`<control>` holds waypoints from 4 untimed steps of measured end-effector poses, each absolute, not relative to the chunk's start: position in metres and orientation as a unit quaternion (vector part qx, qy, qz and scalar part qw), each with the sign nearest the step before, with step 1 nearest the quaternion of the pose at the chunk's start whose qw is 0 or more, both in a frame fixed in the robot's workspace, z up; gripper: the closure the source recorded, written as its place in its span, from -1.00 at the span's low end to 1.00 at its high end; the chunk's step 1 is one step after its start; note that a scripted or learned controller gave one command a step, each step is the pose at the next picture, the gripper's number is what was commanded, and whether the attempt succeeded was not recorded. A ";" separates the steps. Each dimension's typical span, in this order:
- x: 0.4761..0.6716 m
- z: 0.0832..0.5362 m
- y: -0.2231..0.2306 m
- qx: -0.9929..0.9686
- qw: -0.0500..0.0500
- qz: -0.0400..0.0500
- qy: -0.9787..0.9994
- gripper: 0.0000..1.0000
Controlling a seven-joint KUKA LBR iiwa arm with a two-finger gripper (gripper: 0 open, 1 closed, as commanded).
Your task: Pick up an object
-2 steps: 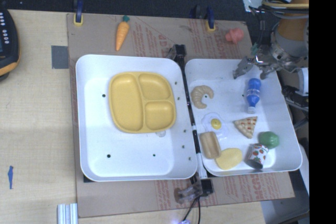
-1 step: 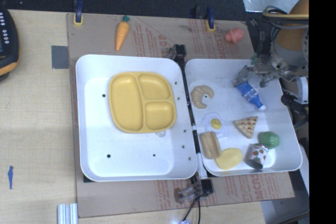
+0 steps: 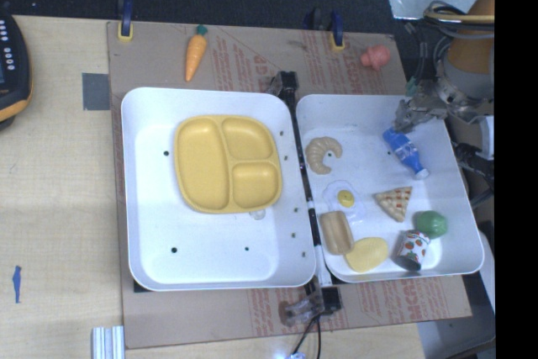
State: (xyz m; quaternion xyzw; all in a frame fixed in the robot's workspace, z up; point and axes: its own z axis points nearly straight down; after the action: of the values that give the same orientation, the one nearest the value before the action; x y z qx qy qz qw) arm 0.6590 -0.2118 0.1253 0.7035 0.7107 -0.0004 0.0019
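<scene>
Bench (image 3: 59, 181) surface is pale wood, overlaid with a brown cardboard sheet (image 3: 252, 55) clamped at its upper edge; dark floor shows along the top of the frame. Left bin (image 3: 151, 256) holds a yellow divided plate (image 3: 227, 162) at upper centre, with bare white floor below it. Right bin (image 3: 357, 109) carries a croissant (image 3: 324, 153), blue bottle (image 3: 405, 151), pizza slice (image 3: 394, 202), green piece (image 3: 430, 223) and yellow piece (image 3: 367, 254). The tool (image 3: 412, 112) sits over the right bin's upper right edge, just above the bottle; its finger state cannot be told.
</scene>
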 end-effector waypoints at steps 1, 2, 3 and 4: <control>0.657 0.121 -0.211 0.703 -0.002 -0.002 0.711 -1.00; 0.658 0.133 -0.212 0.701 0.000 -0.003 0.713 1.00; 0.657 0.132 -0.211 0.701 -0.001 -0.003 0.713 -1.00; 0.656 0.106 -0.211 0.705 -0.002 -0.002 0.710 -1.00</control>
State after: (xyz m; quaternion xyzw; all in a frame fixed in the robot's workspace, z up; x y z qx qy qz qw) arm 0.6558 -0.2110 0.1056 0.7046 0.7095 -0.0022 -0.0021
